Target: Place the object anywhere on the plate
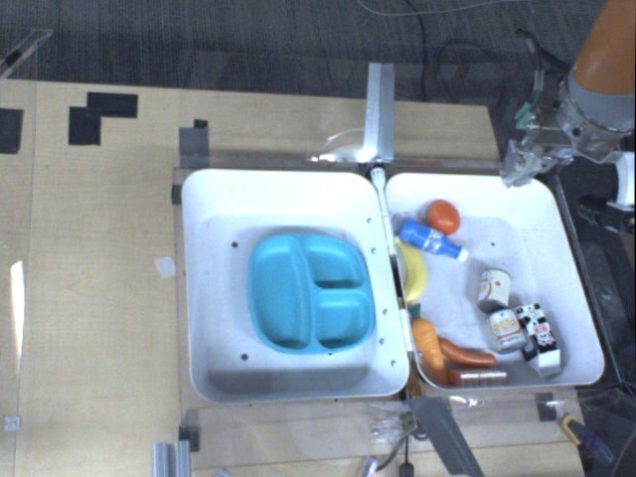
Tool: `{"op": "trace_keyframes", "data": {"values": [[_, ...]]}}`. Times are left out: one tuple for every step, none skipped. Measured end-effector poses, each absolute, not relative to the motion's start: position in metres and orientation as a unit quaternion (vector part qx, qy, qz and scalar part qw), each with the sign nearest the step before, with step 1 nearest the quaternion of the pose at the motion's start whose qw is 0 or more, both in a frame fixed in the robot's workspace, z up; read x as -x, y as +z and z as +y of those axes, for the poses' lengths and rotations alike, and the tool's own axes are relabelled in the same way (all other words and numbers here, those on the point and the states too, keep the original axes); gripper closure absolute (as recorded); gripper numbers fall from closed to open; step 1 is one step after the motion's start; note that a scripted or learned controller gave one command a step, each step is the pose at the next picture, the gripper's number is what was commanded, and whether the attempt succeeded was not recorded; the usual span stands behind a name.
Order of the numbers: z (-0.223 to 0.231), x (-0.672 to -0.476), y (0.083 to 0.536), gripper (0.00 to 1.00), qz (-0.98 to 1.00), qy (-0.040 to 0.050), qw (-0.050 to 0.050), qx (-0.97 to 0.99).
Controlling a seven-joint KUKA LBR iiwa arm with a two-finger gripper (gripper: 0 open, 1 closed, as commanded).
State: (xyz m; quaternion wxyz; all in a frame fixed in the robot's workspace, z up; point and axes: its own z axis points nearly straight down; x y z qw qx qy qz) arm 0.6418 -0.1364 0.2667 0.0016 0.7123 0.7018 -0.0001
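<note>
A light blue divided plate (pixel 311 291) lies in the left bin (pixel 214 227) with nothing on it. The right bin (pixel 556 237) holds the loose objects: an orange ball (pixel 442 215), a blue bottle (pixel 430 239), a banana (pixel 413 272), a carrot (pixel 427 340), a red sausage (pixel 467 354), two small cans (pixel 494 287) and a black-and-white box (pixel 537 330). My gripper (pixel 520 167) hangs over the far right corner of the right bin, above the rim and apart from all the objects. I see nothing held in it.
A metal post (pixel 381 117) stands behind the divider between the two bins. Cables (pixel 417 8) lie on the dark floor at the back. Pale bench surface stretches to the left of the bins.
</note>
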Motion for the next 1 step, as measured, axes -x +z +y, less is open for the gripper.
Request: {"op": "trace_keyframes", "data": {"values": [[-0.0908,-0.6023,0.2215,1.00,0.748,0.0000,0.000,-0.663]]}}
